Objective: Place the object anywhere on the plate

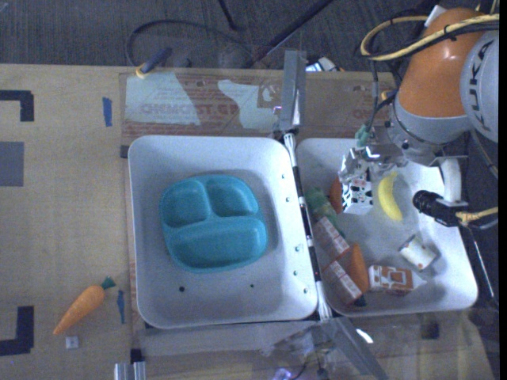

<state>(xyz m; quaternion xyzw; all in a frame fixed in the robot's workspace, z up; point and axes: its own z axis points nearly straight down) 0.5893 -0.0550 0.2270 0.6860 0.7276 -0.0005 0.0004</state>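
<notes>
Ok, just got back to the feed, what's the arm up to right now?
The arm's tool is down in the right bin, at the black-and-white carton beside the banana. Whether it has a hold on anything is hard to tell. The blue plate sits in the left bin with nothing on it yet.

I see toy carrot (80,308) on surface (63,212), near left, outside bins. Blue tape strip (107,111) far left. Black corner marks (19,105) along left edge. Cables (170,34) on floor beyond.
</notes>
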